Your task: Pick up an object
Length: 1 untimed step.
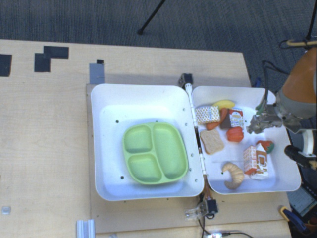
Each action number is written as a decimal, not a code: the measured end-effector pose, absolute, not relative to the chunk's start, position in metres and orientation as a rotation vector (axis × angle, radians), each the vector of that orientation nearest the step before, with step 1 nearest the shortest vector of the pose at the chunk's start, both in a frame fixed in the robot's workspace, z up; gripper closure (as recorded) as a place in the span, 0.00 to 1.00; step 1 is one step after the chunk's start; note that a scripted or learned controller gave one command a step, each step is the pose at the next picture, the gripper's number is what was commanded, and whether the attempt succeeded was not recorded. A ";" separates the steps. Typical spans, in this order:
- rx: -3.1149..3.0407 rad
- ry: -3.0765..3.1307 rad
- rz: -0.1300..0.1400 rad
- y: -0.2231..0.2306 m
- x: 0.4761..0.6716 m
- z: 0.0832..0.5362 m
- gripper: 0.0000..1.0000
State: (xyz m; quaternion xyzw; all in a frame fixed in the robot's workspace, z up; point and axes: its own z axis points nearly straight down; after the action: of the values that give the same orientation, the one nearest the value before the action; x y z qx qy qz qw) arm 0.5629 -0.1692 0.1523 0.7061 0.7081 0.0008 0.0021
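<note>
floor: dark grey carpet lies beyond the far edge, with a thin black rod slanting across it.
tabletop (pixel 44 148): pale wood, carrying two shallow white bins side by side.
left bin (pixel 106 108): white, holding one green divided plate (pixel 156 153) with three compartments, all bare.
right bin (pixel 282 180): white, holding the small things to pick from.
arm (pixel 299 86): grey with an orange band, reaching in over the right bin's near-right rim.
tool (pixel 257 124): low over the right side of the right bin, just right of the red tomato; the slanted view does not let me tell how wide it stands, and nothing shows between its tips.
milk carton (pixel 255 161): white and orange, lying near the front right of the right bin.
bread slice (pixel 213 143): brown, flat, near the left wall.
croissant (pixel 234 174): tan, curved, at the front.
patterned box (pixel 207 114): small, at the back left.
banana (pixel 224 104): yellow, at the back, beside the patterned box.
red packet (pixel 236 118): just beside the tool, on its left.
red tomato (pixel 235 135): round, between the bread slice and the tool.
step in hand: by my reading, the approach; no grasp is made yet.
next move: likely a short shift left and down to straddle the red tomato or red packet, then close squarely; the crowding there risks nudging neighbours.
</note>
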 end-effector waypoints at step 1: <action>2.215 2.225 0.002 -0.168 0.563 0.152 0.00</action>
State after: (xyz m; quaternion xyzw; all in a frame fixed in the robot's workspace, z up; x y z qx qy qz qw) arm 0.5627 -0.1684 0.1516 0.7055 0.7087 0.0007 0.0012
